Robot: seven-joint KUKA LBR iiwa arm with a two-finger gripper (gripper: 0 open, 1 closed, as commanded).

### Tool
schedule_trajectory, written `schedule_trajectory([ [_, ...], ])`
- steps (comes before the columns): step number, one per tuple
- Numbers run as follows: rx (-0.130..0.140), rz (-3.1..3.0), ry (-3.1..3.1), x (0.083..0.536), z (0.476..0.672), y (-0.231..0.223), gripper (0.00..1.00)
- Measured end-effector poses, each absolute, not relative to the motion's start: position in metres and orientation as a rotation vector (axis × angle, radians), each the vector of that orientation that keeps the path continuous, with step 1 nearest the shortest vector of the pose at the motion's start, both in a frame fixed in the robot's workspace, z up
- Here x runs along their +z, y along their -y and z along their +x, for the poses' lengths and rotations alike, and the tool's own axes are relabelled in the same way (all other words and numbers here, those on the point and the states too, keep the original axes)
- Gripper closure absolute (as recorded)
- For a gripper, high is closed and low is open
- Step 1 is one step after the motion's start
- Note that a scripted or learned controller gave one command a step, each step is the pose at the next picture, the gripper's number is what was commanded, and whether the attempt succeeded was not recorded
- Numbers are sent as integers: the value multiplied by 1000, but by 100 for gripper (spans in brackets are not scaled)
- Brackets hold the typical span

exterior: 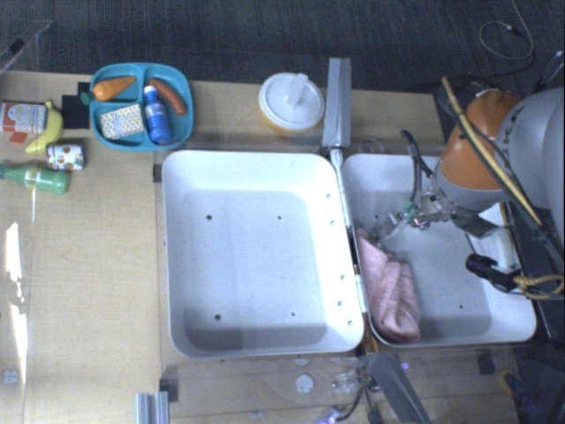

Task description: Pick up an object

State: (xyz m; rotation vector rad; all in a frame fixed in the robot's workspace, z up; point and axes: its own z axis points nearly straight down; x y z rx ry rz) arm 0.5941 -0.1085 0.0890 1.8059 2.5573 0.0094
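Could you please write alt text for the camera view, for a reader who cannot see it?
A grey robot arm with an orange band reaches from the right into the right white bin, its gripper just above a crumpled pink cloth lying along the bin's left wall. Beside it sits the left white bin; a blue tray of toy food rests on the bench.

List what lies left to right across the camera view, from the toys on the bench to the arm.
Banana → blue tray → left bin → lidded cup → pink cloth in the right bin → gripper → arm.
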Motion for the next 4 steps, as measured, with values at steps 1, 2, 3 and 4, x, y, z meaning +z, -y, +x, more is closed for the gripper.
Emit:
schedule_trajectory([
  [1, 13, 1787, -2566, 91, 504, 98, 0],
  [2, 3, 2017, -2402, 163, 533, 171, 0],
  [3, 5, 2009, -2406, 173, 534, 169, 100],
  [4, 5, 2010, -2406, 173, 534, 169, 0],
])
